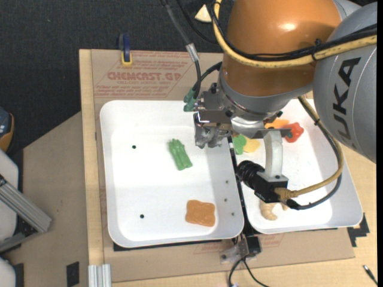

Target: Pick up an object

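Observation:
A green ridged piece (179,154) lies in the middle of the left bin (128,178). An orange-brown flat piece (200,213) rests near that bin's front right corner. My gripper (209,137) hangs over the left bin's right side, just right of the green piece, under the large orange wrist. The right bin (335,190) holds a green and yellow piece (245,144), an orange and red piece (286,128) and a tan piece (270,211), all partly covered by the arm.
The arm's body and its cables cover most of the right bin. A black connector (256,180) with a yellow cable hangs over the divider between the bins. Brown cardboard lies under both bins, with a blue clamp (125,48) at the back left.

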`<state>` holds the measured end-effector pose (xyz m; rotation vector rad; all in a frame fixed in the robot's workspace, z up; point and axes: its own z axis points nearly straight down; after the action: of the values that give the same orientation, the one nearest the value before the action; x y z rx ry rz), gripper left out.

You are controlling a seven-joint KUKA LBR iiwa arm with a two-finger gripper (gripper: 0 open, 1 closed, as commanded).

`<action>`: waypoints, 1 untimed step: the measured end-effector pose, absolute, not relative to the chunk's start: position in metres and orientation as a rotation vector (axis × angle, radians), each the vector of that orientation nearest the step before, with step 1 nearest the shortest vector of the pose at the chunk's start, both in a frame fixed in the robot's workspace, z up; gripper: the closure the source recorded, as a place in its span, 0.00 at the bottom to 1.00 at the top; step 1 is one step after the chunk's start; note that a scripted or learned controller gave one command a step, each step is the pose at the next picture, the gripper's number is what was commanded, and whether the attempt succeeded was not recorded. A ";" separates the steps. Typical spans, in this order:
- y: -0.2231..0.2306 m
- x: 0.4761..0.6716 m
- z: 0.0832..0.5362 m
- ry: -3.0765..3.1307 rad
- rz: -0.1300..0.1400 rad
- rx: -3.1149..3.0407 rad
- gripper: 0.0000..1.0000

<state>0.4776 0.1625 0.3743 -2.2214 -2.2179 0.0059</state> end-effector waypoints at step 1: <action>0.197 0.477 0.267 -2.220 0.017 -2.214 1.00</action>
<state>0.4770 0.1970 0.2671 -2.2141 -2.2203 0.0172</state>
